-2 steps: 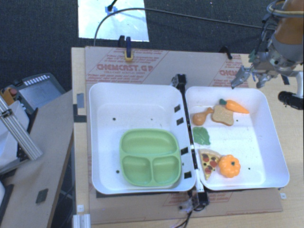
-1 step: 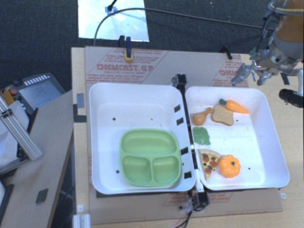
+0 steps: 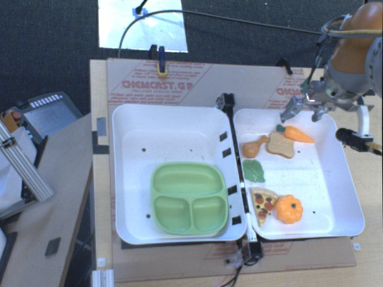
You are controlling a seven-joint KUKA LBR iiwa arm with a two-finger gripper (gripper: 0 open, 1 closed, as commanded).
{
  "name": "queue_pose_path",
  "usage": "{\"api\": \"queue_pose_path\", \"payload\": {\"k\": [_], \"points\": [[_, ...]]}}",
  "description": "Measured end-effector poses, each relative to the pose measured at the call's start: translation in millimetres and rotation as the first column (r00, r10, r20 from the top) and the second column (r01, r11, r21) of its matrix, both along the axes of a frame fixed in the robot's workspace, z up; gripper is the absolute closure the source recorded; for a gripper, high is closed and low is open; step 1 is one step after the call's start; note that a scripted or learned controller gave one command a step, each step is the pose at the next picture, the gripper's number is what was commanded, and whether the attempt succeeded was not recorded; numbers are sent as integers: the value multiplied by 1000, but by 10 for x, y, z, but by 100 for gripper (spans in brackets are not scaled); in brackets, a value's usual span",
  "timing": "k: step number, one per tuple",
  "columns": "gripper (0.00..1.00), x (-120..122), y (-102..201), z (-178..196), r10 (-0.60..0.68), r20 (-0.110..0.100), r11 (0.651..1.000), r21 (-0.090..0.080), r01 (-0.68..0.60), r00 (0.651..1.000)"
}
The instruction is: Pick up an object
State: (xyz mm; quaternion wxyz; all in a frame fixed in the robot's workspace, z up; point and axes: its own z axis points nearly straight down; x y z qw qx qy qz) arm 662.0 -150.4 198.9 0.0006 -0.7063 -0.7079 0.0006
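The right bin point(image 3: 335, 178) holds several toy foods: an orange carrot point(image 3: 298, 135), a slice of bread point(image 3: 281, 145), a chicken drumstick point(image 3: 254, 146), a green leaf point(image 3: 254, 171), a pizza slice point(image 3: 263, 203) and an orange pumpkin point(image 3: 289, 209). My gripper point(image 3: 305, 110) hangs above the bin's far edge, just above and behind the carrot. Its two fingers stand apart, with nothing between them.
The left bin point(image 3: 137, 130) holds a green divided plate point(image 3: 189, 198) at its front. A black divider strip point(image 3: 232, 160) runs between the bins. A cardboard sheet point(image 3: 179, 82) lies under both. A black cable crosses the back of the bench.
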Motion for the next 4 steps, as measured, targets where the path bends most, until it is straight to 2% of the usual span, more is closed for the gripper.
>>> {"api": "queue_pose_path", "payload": {"k": [1, 2, 3, 4], "points": [[0, -3, 92, -460, 3, 2, 1000, -1, -3, 1000], [0, 14, 75, -866, 1, 15, 1000, -5, -1, 1000], [100, 24, 72, -763, 4, 18, 1000, -7, -4, 1000], [100, -43, 76, -155, 0, 9, 1000, -1, 0, 1000]]}}
